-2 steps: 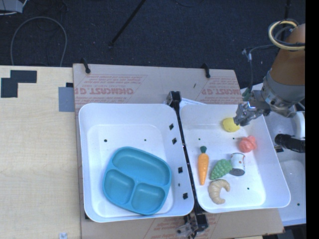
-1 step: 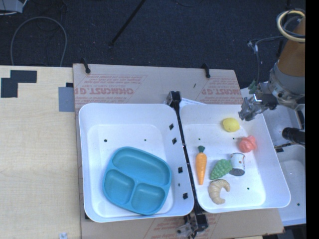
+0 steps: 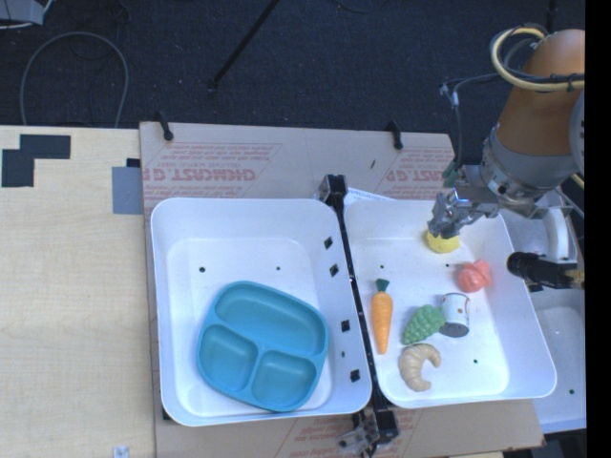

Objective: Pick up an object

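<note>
At the far end of the right bin (image 3: 535, 351), the hand (image 3: 449, 219) is sitting directly over a yellow piece (image 3: 442, 243), its tip touching or nearly touching it; whether it is open or closed cannot be told. Nearer the camera are lying a pink piece (image 3: 474, 276), can (image 3: 455, 313), grapes (image 3: 423, 323), carrot (image 3: 382, 319) and croissant (image 3: 419, 365). The left bin (image 3: 172, 256) is holding a blue tray (image 3: 263, 344). Likely risk: the low, rounded yellow piece may be squeezing out sideways, leaving an empty grasp.
</note>
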Tool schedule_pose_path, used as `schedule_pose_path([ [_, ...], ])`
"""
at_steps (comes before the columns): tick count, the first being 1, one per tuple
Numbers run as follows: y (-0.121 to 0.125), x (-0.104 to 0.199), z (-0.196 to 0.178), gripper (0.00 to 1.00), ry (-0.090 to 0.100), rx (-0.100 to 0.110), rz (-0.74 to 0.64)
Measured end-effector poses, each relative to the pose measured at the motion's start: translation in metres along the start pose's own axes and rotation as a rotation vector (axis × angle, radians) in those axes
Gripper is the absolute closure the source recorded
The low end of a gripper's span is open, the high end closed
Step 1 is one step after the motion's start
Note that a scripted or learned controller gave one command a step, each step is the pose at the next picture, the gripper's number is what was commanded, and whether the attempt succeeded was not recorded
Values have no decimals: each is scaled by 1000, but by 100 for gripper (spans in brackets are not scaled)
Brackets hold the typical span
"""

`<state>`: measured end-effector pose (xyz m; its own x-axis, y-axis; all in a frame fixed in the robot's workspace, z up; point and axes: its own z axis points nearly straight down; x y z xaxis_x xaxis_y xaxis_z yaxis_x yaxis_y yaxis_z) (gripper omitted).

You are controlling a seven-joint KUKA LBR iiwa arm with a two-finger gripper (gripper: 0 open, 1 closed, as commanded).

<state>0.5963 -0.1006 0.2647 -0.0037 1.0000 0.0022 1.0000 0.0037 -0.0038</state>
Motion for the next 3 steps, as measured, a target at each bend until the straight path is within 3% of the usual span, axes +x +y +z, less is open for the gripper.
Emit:
schedule_pose_path([
  [3,-53,137,12,100,0,2,-1],
])
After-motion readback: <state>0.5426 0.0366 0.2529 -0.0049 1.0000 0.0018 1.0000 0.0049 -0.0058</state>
